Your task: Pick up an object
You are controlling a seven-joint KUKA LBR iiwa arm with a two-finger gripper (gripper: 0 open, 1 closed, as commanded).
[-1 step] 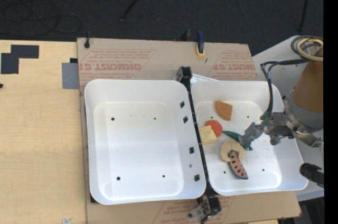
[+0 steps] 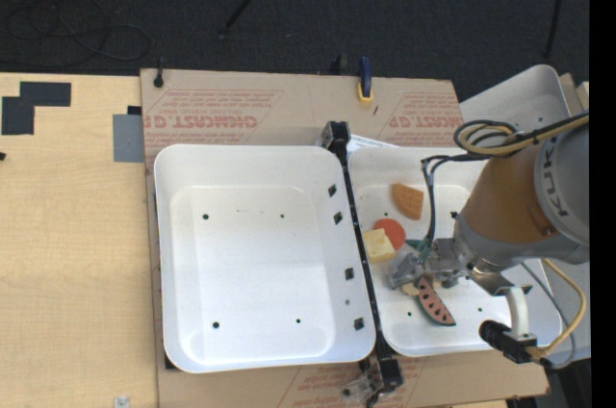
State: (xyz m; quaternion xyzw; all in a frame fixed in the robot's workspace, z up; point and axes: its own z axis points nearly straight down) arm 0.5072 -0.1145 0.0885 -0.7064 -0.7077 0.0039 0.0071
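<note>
The right bin [image 2: 452,353] holds several small objects: an orange wedge [image 2: 409,200], a red round piece [image 2: 391,231], a pale yellow block [image 2: 378,244] and a watermelon slice [image 2: 435,304]. My gripper [image 2: 412,272] hangs low in this bin, just right of the yellow block and directly above the upper end of the watermelon slice. Its grey fingers point toward the left. The grey and orange arm reaches in from the right and hides the bin's right part.
The left bin [image 2: 183,204] lies beside it, parted from it by a black clamp strip [image 2: 351,242]. Both rest on a cardboard sheet [image 2: 250,113]. A blue clip [image 2: 365,79] stands at the cardboard's far edge. Cables loop over the arm.
</note>
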